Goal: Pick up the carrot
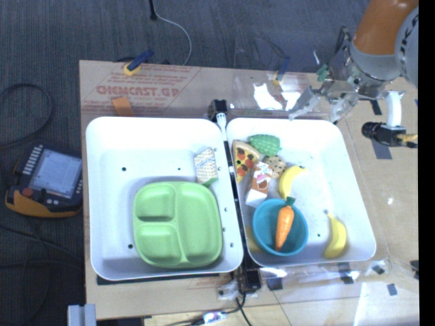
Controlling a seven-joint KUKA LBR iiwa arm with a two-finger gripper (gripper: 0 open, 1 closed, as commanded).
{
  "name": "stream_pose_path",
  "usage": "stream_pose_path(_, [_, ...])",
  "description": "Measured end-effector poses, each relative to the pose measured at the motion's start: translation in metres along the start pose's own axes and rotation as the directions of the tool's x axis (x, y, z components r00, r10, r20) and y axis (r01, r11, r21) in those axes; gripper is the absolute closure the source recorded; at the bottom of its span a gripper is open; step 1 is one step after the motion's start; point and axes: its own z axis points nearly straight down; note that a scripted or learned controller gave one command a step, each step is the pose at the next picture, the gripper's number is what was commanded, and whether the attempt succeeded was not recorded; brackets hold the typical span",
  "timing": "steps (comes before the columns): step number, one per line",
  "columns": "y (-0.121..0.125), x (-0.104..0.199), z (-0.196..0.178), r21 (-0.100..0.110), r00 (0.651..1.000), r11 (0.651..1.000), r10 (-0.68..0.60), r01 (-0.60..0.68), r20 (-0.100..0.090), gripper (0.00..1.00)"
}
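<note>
The orange carrot (284, 226), with a small green top, lies inside a blue bowl (262, 224) at the front of the right bin (353, 182). My gripper (318, 107) hovers over the back rim of that bin, well behind the carrot and high above it. Its fingers are spread open and hold nothing. The grey arm with its orange band comes in from the top right.
The right bin also holds two bananas (291, 180) (335, 236), a pizza slice (243, 158), a green leafy toy (264, 142) and small blocks (262, 177). In the left bin (109, 155) sit a green divided plate (178, 223) and a small packet (205, 166). A handheld pendant (47, 178) lies far left.
</note>
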Motion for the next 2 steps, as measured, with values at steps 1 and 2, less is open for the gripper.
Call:
stream_pose_path(1, [-0.056, 0.007, 0.138, -0.01, 1.0, 1.0, 0.028, -0.028, 0.001, 0.0])
stream_pose_path(2, [-0.073, 0.026, 0.15, -0.066, 0.928, 0.926, -0.369, 0.371, 0.046, 0.0])
